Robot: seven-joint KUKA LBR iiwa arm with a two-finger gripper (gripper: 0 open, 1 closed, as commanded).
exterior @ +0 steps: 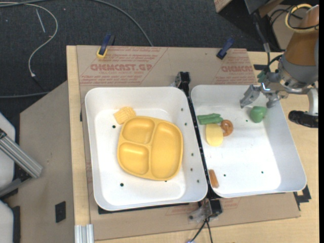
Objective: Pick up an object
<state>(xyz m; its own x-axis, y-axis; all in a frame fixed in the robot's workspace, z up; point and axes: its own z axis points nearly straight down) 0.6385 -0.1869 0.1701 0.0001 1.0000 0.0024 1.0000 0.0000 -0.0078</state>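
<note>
In the left bin (96,135) sits a yellow divided plate (150,147). In the right bin (283,171) lie a green bean pod (209,118) and a small green ball (257,114). The claw (259,98) hangs just above the ball, fingers seemingly spread, holding nothing.

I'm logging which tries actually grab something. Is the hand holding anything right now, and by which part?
Nothing is held. The hand hangs open just above the green object in the right bin, its fingers spread and bare.
</note>
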